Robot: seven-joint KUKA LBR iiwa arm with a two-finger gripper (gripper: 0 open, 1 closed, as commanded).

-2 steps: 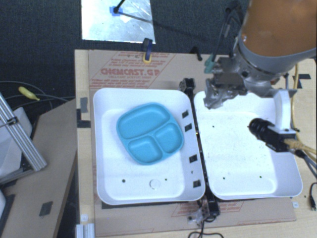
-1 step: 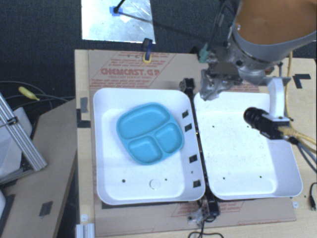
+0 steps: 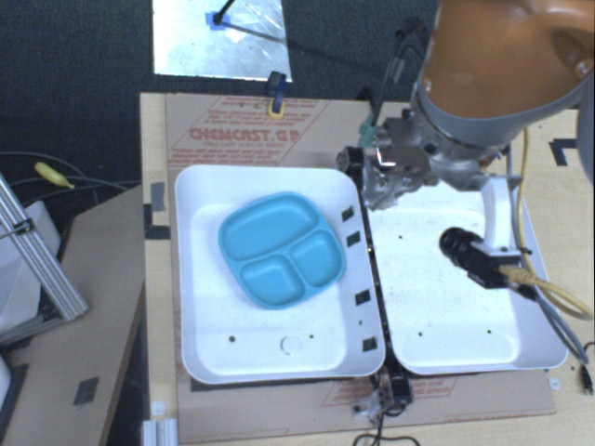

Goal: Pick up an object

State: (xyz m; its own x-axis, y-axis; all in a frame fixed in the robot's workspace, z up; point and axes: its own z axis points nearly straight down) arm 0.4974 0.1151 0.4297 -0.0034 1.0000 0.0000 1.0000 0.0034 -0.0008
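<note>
The grey arm with its broad orange band (image 3: 502,40) fills the upper right of the frame, its wrist hardware bending down toward the top edge of the right-hand shallow white bin (image 3: 446,342). The gripper (image 3: 383,186) sits at the lower end of that metal wrist, near the upper left corner of the right bin and just beside the ridge where the two bins meet; it is too crowded by brackets and cables to tell whether it is apart or together, and nothing can be seen held in it. The left-hand shallow white bin (image 3: 200,342) occupies the centre of the frame, and on its floor, toward the upper middle, lies the light blue plastic divided plate (image 3: 281,249). The plate is a rounded rectangle turned at a slant, with one large compartment at its upper left and two smaller ones along its lower right, and it rests flat, well apart from the gripper. Both bins stand on a brown cardboard sheet with red printing (image 3: 244,126) at its top. A black cylindrical fitting (image 3: 474,256) hangs over the right bin, with yellow cable (image 3: 558,297) trailing to the right. A shiny silver square sheet (image 3: 221,24) lies at the upper left.
</note>
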